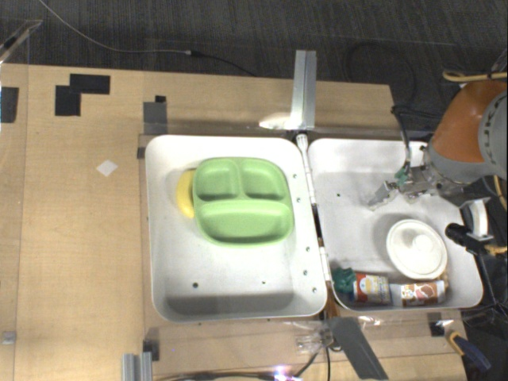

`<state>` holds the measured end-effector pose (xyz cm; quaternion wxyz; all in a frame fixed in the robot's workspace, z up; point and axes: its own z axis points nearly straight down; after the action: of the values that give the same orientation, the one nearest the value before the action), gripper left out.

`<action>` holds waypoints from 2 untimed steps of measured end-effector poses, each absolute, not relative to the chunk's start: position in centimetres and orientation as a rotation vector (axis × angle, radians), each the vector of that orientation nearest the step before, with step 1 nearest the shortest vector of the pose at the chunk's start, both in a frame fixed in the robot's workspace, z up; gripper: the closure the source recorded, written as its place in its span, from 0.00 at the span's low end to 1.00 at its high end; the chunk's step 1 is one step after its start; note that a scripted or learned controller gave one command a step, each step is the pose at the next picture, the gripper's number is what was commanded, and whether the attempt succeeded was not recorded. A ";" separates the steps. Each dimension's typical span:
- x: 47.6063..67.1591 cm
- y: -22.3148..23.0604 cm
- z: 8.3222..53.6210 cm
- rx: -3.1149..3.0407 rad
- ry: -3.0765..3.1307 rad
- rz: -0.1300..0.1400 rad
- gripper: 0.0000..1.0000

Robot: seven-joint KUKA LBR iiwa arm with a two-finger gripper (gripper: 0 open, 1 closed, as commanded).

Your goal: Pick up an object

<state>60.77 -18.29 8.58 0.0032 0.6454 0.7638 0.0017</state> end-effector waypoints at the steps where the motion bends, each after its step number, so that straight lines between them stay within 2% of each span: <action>1: 61.7 -12.5 8.6 1.958 2.447 0.009 0.00; 2: 65.4 -19.3 14.6 1.863 2.523 0.003 0.00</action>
<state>65.37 -19.33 14.57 0.0023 0.5940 0.8044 0.0010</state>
